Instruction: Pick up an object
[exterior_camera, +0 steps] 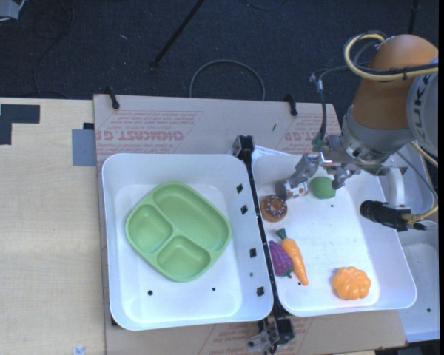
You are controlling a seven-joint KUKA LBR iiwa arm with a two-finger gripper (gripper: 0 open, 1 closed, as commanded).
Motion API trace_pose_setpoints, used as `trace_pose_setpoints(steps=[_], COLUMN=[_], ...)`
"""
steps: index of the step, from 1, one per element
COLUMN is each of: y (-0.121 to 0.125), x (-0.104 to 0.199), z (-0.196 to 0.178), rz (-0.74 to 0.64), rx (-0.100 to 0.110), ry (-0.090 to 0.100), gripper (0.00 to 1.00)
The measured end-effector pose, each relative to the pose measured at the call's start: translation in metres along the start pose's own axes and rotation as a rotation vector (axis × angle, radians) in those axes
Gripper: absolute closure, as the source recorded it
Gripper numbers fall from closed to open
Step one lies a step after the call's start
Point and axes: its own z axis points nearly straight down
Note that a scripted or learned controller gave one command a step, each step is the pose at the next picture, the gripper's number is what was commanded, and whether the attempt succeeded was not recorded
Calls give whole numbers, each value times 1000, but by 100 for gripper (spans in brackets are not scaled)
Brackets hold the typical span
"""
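Note:
Over the back of the right bin (388, 272), my gripper (317, 184) reaches in from the right with its fingers spread apart. A small round green object (325, 188) lies on the bin floor between the two fingers, and neither finger visibly presses on it. The left finger (297, 183) ends close above a brown frosted donut (273, 208). Further forward lie an orange carrot (295, 260) and a purple bunch of grapes (280, 258) side by side. An orange pumpkin-like object (351, 282) sits near the front right corner.
The left bin (122, 287) holds a green divided plate (177, 230). A black divider (255, 228) runs between the bins. A black part with cables (385, 214) hangs over the right bin's right rim. The arm's orange band (396, 72) towers behind.

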Motion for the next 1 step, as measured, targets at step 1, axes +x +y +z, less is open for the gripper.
trace_pose_setpoints(steps=[1], y=[-3], x=[-5], z=[46], rz=[-2], rx=[-1], ry=[0], gripper=[0])
